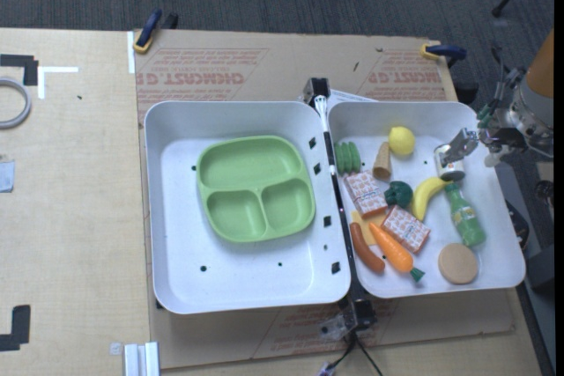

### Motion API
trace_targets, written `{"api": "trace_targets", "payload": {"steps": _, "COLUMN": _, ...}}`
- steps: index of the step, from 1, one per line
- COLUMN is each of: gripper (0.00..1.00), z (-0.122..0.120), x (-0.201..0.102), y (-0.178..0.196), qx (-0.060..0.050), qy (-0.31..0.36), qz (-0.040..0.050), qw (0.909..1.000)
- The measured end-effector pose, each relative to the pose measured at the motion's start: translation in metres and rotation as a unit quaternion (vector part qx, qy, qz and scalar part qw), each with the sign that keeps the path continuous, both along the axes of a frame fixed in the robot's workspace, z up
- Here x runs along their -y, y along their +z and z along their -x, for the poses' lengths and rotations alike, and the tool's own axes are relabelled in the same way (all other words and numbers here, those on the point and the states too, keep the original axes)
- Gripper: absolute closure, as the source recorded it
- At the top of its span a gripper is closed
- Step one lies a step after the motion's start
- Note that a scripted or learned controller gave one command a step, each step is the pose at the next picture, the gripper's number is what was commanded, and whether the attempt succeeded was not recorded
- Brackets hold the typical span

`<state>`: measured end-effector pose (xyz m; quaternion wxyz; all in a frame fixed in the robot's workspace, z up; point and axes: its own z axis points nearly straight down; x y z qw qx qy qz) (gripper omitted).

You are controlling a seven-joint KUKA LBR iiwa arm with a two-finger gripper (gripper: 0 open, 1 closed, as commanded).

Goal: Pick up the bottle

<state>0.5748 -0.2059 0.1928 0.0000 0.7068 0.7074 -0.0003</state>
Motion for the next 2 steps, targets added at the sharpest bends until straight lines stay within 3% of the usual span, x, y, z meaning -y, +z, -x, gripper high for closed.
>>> {"api": "trace_targets", "payload": {"steps": 1, "gripper": 1.0, "z": 0.0, "x": 0.0, "y": 0.01, "qx": 0.0, "qy": 0.001, "qz": 0.0005, "qw": 1.0}}
{"api": "trace_targets", "payload": {"steps": 2, "gripper": 1.0, "z": 0.086, "x": 0.011, "y": 0.066, "qx": 0.0, "qy": -0.001, "qz": 0.0001, "qw": 1.0}}
